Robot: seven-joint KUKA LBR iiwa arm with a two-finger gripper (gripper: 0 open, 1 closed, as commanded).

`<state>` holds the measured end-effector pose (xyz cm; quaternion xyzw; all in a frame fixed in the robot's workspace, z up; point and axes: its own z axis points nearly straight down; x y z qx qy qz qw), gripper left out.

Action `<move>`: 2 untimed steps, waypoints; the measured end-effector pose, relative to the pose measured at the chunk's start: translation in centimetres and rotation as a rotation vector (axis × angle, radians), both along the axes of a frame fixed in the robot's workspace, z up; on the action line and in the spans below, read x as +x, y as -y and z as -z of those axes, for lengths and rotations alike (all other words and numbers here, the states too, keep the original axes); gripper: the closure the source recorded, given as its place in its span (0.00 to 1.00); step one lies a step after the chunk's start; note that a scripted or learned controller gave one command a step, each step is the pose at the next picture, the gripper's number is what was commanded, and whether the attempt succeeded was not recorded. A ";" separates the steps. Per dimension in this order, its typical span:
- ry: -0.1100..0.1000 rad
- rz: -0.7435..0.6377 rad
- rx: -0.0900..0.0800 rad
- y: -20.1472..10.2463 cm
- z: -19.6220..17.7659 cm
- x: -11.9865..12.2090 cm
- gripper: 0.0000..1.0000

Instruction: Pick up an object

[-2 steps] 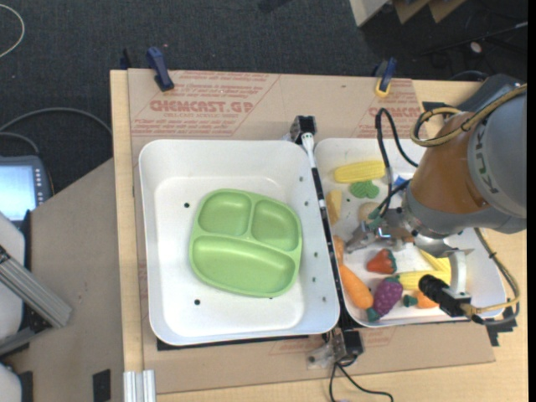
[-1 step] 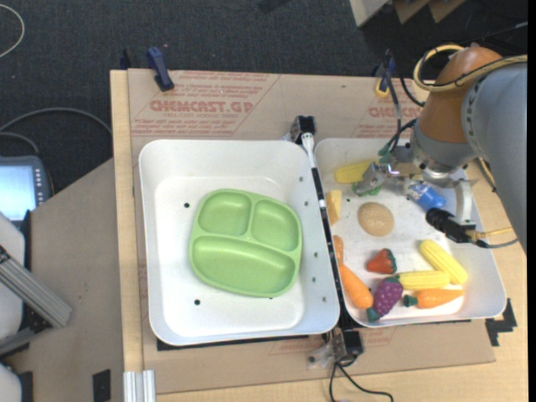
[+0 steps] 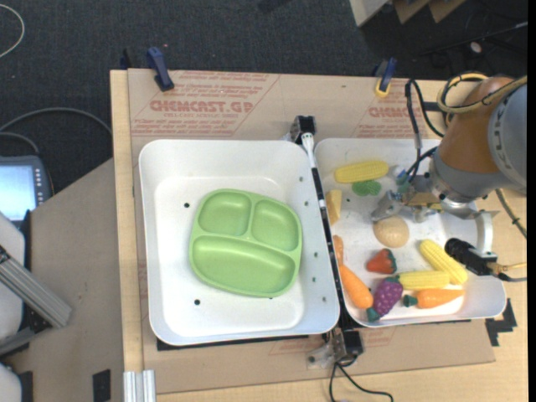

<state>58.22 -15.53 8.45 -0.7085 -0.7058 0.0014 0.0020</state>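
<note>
A grey robot arm with an orange band reaches in from the right over a worktop bearing two shallow white bins. Its end effector hangs low in the right bin, among toy foods. Whether it is spread or pressed together cannot be told from this angle, and nothing is visibly held.

The likeliest target, a pale egg-shaped piece, lies just below the end effector in the picture, toward the near side of the bin, close to it and possibly touching. It is roundish, its slightly longer axis running left to right. A green piece and a corn cob sit just to the end effector's left, the cob lying crosswise. Farther toward the near rim are a strawberry, a second corn cob, a carrot and a bunch of grapes.

The left bin holds a green divided plate, well apart from the arm.
</note>
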 end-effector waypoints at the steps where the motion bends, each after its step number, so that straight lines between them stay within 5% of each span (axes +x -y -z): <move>1: 0.006 -0.003 -0.002 -0.1 -1.1 0.3 1.00; 2: 0.005 -0.004 -0.002 -0.1 -1.0 0.3 0.00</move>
